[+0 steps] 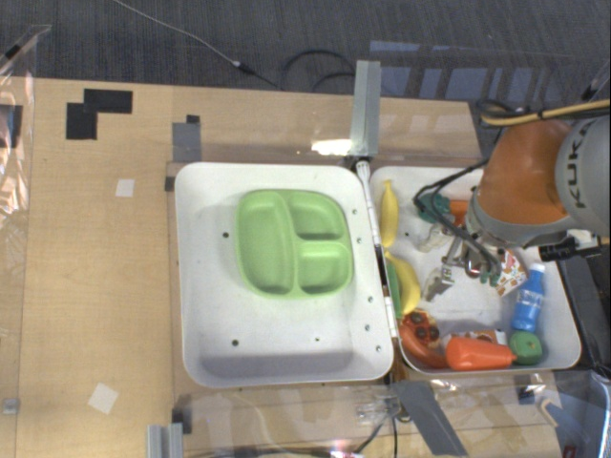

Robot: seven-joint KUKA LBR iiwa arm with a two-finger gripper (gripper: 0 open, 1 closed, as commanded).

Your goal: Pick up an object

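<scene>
The right bin [571, 337] holds several toy items. A yellow banana [389, 213] lies along its left wall, with a second banana [408, 284] below it. An orange carrot-like piece [477, 353] and a red item [420, 337] lie along the front wall. A blue bottle [528, 303] stands above a green round piece [527, 348] at the right. My gripper [458, 277] hangs over the bare middle of this bin, right of the lower banana, open, with nothing between its fingers. A colourful packet [513, 275] lies just right of it.
The left bin [210, 284] carries a green divided plate [291, 241]. A metal post [366, 113] stands behind the seam between the bins. Cables [434, 203] trail from the wrist over the right bin's back. Wooden bench top [95, 256] stretches to the left.
</scene>
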